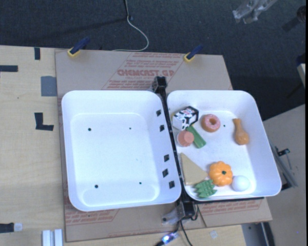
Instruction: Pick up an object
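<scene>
The hand [252,6] hangs blurred at one o'clock, its grip state impossible to tell, while the toy pumpkin [220,173] sits crowded at five o'clock in the right bin [262,137], risking a glancing miss.

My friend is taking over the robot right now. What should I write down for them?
Gripper: up at the top right, away from both bins, holding nothing that I can see.
Right bin: donut, drumstick-shaped toy, pumpkin, white ball, black-and-white toy, a pink and green piece, a tan wedge, a green leafy toy.
Left bin: white, beside the right one.
Done: nothing picked up yet.
Left: reach down, grab one toy, lift it.
</scene>
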`<state>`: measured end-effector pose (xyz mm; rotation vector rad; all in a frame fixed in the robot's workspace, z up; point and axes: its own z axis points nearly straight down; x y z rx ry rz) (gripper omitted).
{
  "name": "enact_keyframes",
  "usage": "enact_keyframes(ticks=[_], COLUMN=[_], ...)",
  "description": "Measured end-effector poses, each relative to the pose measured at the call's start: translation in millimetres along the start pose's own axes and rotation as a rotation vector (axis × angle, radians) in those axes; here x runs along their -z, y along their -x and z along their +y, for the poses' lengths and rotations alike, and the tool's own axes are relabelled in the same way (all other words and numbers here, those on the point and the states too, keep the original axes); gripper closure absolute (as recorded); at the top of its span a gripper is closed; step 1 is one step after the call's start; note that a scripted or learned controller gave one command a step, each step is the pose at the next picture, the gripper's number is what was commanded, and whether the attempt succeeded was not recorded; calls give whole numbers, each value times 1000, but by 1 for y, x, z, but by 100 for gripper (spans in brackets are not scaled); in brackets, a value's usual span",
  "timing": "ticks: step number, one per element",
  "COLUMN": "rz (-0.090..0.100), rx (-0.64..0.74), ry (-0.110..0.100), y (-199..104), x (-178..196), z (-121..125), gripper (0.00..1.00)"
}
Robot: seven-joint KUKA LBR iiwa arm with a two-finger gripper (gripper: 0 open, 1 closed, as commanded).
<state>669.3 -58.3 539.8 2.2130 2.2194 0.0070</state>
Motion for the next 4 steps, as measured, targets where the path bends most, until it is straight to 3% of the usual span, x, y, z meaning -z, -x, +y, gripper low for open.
enact_keyframes(ticks=[1,2,3,4], rz=[0,4,-3,3], rx=[-8,-8,1,-6], ry=[-12,-30,7,-23], y=[63,115,103,146], x=[-8,-170,4,-110], z=[-1,-4,0,-2], gripper=[100,100,100,100])
